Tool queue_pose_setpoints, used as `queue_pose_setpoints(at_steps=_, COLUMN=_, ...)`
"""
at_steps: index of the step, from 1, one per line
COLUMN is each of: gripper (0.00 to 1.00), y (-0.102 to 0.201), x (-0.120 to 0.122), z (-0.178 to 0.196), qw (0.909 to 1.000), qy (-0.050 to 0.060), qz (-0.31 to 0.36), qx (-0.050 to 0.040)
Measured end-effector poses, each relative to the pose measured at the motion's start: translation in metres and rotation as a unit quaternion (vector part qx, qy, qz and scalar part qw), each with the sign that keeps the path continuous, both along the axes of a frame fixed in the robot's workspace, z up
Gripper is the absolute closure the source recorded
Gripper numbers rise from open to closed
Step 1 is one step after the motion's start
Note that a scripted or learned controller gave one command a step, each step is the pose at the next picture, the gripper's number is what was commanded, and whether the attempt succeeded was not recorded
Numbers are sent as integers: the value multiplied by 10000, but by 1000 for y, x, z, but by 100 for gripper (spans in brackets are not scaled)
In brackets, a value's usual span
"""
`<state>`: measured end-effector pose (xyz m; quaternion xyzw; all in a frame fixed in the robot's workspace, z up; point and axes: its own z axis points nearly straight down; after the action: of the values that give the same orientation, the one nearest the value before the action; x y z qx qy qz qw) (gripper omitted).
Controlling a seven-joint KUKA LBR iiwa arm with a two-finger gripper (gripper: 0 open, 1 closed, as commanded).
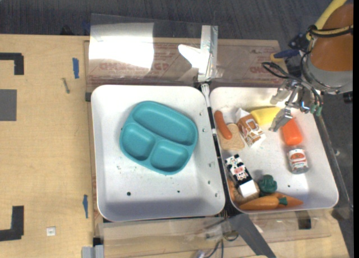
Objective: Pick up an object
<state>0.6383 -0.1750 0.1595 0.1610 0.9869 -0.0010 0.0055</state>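
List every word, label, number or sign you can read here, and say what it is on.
None can be read.
Clear panel behind the bins: faint reddish print, too blurred to read.
Small can: red and white label, too small to read.
Cow-print carton: black and white pattern, no legible text.
Brown packet: white markings, unreadable.

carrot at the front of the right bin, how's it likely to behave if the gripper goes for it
The carrot looks long, tapered and round, so it may roll or pivot if pushed. It lies against the right bin front wall beside a green piece, so fingers probably have little room. Its smooth surface could slip.
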Motion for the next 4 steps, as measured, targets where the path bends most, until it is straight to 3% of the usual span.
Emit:
queue_pose_setpoints(at_steps=1, gripper=0, y=-50, x=4, z=-71, qw=9999, qy=-3, qz=157, qx=1)
queue_pose_setpoints(at_steps=2, gripper=0, y=54, x=5, z=-71, qw=9999, qy=-5, qz=173, qx=-5)
queue_pose_setpoints(at_steps=3, gripper=100, y=56, x=9, z=-56, qw=9998, qy=-65, qz=196, qx=-11)
queue_pose_setpoints(at_steps=4, gripper=100, y=106, x=6, z=87, qw=9989, qy=-46, qz=469, qx=9)
